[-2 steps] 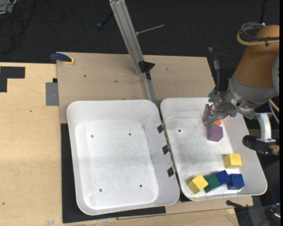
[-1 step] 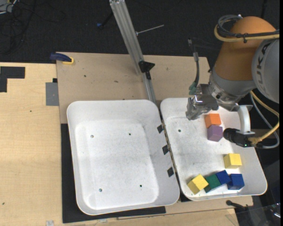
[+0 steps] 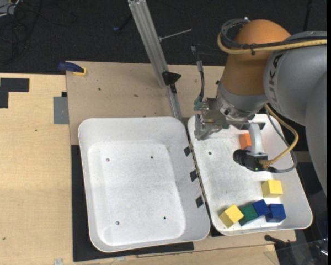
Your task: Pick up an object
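My gripper (image 3: 205,130) hangs over the far left part of the right bin (image 3: 220,173), near the divider between the bins. I see nothing between its fingers. An orange block (image 3: 245,140) lies just right of the gripper, partly hidden by the wrist hardware. A yellow block (image 3: 272,187) sits toward the bin's right side. Along the near edge lie another yellow block (image 3: 231,215), a green block (image 3: 247,213) and two blue blocks (image 3: 269,210) bunched together.
The left bin (image 3: 135,184) lies beside the right one, with black clips along the shared edge. A slanted aluminium rail (image 3: 153,43) rises behind the bins. The large grey and orange arm (image 3: 265,59) overhangs the right bin's far side.
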